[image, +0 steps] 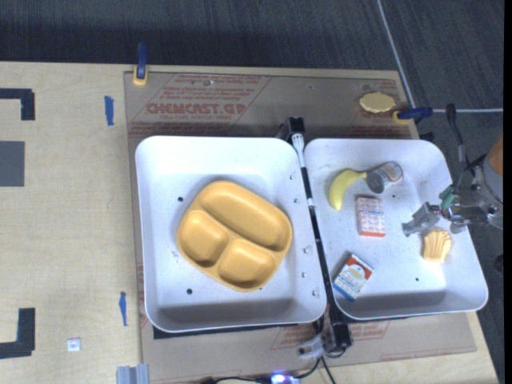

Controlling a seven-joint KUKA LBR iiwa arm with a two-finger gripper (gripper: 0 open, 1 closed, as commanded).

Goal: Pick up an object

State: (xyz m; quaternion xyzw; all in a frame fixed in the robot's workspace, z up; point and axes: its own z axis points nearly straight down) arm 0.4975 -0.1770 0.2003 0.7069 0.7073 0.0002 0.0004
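The right bin (464, 294) holds several small items. A yellow banana (344, 186) lies beside a tipped metal can (384, 176) at the back. A red-and-white carton (370, 216) sits mid-bin, and a blue, orange and white carton (352, 276) lies near the front left corner. A yellow ridged piece (436, 245) rests at the right. My gripper (424, 219) hangs over the right side of this bin, just above and to the left of the ridged piece, with the arm (480, 202) coming in from the right edge. Nothing shows in its grasp.
The left bin (152, 214) contains a large yellow three-compartment tray (234, 234). A black divider (310, 214) runs between the bins. A round tan disc (377, 102) and a blue clamp (412, 114) sit on the cardboard behind the right bin.
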